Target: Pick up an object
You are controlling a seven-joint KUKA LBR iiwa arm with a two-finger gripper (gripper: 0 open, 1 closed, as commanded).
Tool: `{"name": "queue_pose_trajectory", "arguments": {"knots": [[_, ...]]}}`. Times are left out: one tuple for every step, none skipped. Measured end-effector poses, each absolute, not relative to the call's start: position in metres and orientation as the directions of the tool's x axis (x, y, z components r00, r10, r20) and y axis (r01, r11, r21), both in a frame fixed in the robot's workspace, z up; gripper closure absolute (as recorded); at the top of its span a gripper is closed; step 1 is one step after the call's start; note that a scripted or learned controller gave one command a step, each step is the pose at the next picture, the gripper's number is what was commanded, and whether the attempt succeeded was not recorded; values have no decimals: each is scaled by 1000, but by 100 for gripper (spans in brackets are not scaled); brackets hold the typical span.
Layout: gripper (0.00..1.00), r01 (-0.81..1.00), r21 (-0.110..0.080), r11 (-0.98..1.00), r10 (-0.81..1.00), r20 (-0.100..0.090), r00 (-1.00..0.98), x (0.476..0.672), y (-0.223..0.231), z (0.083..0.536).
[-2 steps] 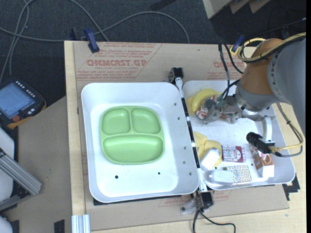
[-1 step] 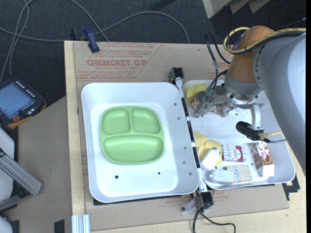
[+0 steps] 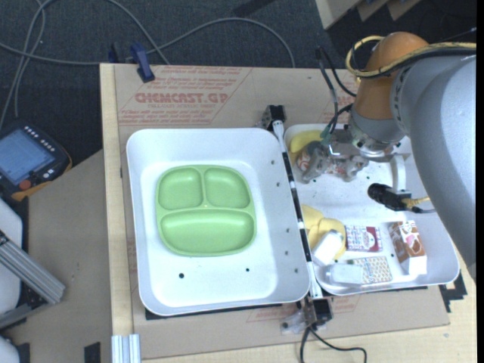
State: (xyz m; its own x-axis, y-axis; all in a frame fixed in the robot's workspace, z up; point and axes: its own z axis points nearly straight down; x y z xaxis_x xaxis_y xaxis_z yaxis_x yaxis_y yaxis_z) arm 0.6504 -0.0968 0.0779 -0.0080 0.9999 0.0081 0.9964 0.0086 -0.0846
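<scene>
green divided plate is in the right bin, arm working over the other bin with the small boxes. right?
Not quite: the green divided plate sits in the left bin, not the right. The rest holds: the arm is over the other bin, the right bin, where the small boxes lie, with the gripper near its far end. The camera view shows this.

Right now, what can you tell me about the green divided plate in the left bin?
The green divided plate is pale green, looks like matte plastic, and has rounded corners. Raised ridges split it into three compartments: two small ones at the far side, one wide one nearer the camera. It lies flat and upright near the middle of the left bin, resting on the bin's floor, with nothing on it.
</scene>
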Motion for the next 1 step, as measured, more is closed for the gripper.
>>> {"name": "queue_pose_trajectory", "arguments": {"knots": [[0,997,-83,11,1000,14,-9,651,-107,77]]}}
